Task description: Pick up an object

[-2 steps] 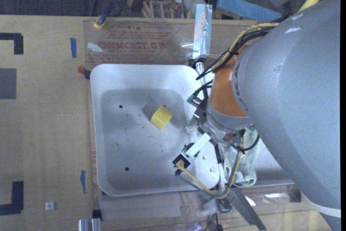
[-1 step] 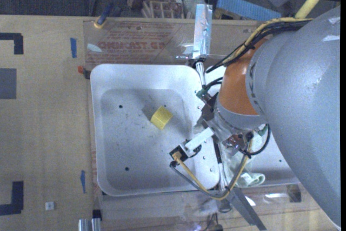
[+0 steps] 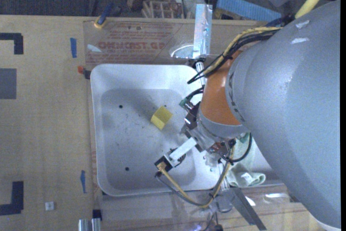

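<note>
A small yellow block [image 3: 161, 117] lies on the floor of the left white bin [image 3: 108, 116], near its middle. My gripper [image 3: 208, 150] hangs below the orange band at the bin's right side, to the right of the block and a little nearer the front. It is apart from the block. The wrist and its cables hide the gripper's tips.
The grey arm covers most of the right bin. A pale green-white crumpled thing [image 3: 251, 177] peeks out under the arm at the front right. A clear plastic sheet with red lettering [image 3: 135, 45] lies behind the left bin. Clutter stands beyond the bench's far edge.
</note>
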{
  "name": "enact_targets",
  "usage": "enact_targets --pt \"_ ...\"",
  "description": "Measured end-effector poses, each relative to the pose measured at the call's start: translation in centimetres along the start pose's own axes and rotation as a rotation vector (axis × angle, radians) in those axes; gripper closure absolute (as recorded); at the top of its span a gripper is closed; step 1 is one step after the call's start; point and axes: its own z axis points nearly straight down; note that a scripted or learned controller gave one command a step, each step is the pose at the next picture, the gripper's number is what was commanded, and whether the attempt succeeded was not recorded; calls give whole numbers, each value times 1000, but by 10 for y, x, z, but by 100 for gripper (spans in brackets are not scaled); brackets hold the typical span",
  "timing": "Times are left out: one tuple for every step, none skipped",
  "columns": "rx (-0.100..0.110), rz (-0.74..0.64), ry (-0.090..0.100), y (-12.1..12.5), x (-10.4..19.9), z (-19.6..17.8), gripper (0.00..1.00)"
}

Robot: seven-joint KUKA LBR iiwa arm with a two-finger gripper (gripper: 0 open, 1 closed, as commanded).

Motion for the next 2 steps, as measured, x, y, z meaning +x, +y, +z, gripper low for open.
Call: enact_targets --pt "-3 37 -10 45 3 -39 0" --pt "1 163 -4 14 13 2 0"
